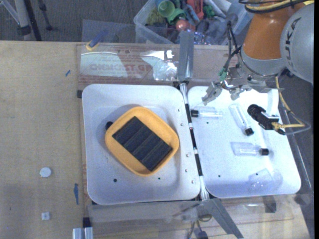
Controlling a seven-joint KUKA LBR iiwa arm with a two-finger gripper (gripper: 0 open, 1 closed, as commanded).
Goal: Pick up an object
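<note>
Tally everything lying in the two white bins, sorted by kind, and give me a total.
Yellow pad with black ribbed top: 1
Clear vials with black caps: 3
Clear capless piece: 1
Total: 5
A small black bit at the pad's upper-left edge is too hidden to count.

Plainly a robot lab: grey-and-orange arm (271, 31) over a wooden desk (40, 108), two white bins (94, 188), clear tub (149, 21) of toys at the far side, tripod legs (19, 6) far left.
</note>
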